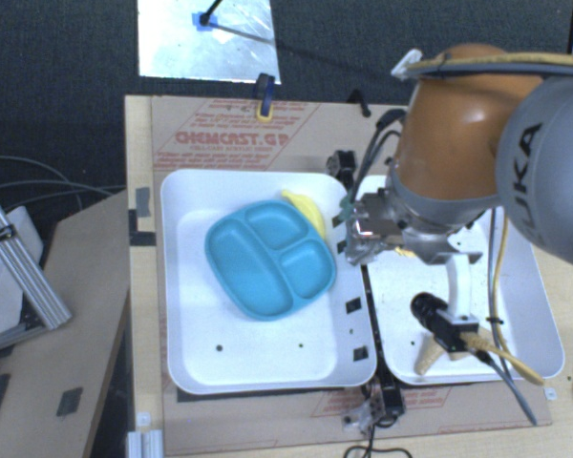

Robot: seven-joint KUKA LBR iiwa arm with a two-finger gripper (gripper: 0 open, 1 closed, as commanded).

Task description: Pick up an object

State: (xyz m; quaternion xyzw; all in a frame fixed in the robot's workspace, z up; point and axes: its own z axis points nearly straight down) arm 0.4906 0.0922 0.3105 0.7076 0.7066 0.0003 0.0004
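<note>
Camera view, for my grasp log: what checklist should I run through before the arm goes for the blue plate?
1. Blue plate lies flat in the left bin: ok.
2. Plate's top is uncovered: ok.
3. Plate stands apart from other things: not ok, a yellow object lies against its far rim.
4. Gripper is above the plate: not ok, it hangs at the left bin's right wall.
5. Gripper carries nothing: cannot tell.
</note>
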